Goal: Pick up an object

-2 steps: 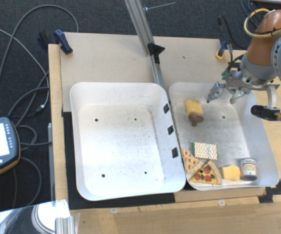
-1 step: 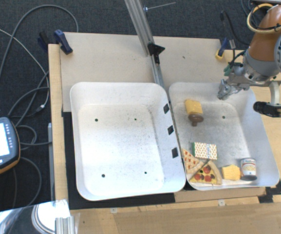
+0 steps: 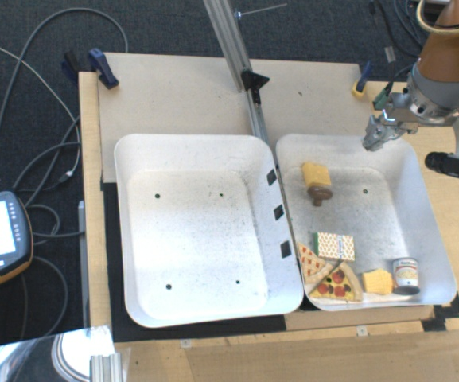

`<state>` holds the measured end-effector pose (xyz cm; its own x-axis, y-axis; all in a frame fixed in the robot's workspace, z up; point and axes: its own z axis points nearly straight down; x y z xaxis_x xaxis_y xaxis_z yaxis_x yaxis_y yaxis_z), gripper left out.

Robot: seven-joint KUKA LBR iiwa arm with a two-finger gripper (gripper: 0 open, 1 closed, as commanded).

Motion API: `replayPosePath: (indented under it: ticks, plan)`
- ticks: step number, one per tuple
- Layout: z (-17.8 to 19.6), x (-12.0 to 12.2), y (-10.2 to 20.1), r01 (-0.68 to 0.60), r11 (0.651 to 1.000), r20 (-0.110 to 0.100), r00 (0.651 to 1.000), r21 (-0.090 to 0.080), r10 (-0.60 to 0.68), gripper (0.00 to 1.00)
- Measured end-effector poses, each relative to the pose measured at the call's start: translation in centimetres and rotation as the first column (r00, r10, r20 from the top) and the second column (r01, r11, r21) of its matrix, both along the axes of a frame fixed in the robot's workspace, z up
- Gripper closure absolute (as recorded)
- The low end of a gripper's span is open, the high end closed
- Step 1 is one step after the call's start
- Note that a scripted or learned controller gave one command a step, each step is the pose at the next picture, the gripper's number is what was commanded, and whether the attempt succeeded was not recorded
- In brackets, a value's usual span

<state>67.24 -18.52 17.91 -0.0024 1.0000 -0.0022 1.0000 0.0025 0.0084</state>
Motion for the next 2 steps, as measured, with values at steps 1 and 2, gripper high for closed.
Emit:
replayPosePath:
  ticks: [1, 2]
  plan:
    - [6.5, 0.2, -0.5, 0.001, 1.0, 0.002, 1.0, -0.001, -0.001, 1.0]
    - [12.1, 0.3, -0.5, 0.001, 1.0, 0.001, 1.0, -0.001, -0.001, 1.0]
